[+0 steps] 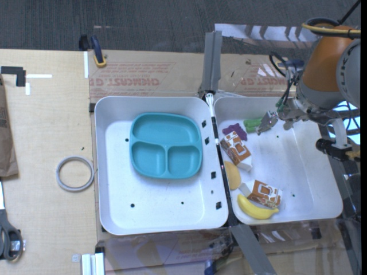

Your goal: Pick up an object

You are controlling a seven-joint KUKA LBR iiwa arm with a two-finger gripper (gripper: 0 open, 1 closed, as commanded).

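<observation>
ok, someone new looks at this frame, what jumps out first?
Probably the teal divided plate, lying alone in the left bin. Next, the clutter along the right bin's left side: a yellow banana at the front edge, two orange-and-white cartons and a purple item. Then the arm's orange band at upper right, with the gripper above the bin's back, beside a green object.
</observation>
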